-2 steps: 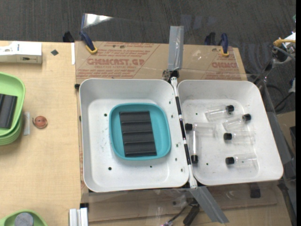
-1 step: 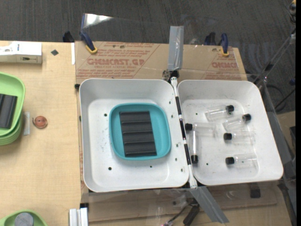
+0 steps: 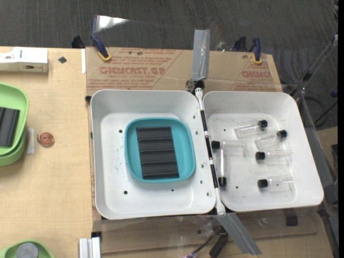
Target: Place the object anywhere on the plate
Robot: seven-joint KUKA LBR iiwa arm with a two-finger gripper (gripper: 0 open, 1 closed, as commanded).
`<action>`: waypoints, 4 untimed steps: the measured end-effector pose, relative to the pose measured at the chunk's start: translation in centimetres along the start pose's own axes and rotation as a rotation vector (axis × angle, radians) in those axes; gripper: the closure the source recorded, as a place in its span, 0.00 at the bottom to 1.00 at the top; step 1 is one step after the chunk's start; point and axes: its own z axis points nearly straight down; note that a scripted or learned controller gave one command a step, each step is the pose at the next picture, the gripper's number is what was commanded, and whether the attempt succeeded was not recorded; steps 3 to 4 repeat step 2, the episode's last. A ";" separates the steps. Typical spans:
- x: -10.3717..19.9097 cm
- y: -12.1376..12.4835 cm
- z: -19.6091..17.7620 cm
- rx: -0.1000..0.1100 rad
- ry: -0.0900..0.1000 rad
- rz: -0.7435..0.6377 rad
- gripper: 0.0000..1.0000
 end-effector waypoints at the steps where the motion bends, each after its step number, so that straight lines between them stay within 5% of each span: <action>1: 0.3 0.1 0.0 -0.001 0.000 -0.004 0.00; 4: 0.2 0.1 0.0 0.000 -0.001 -0.002 0.00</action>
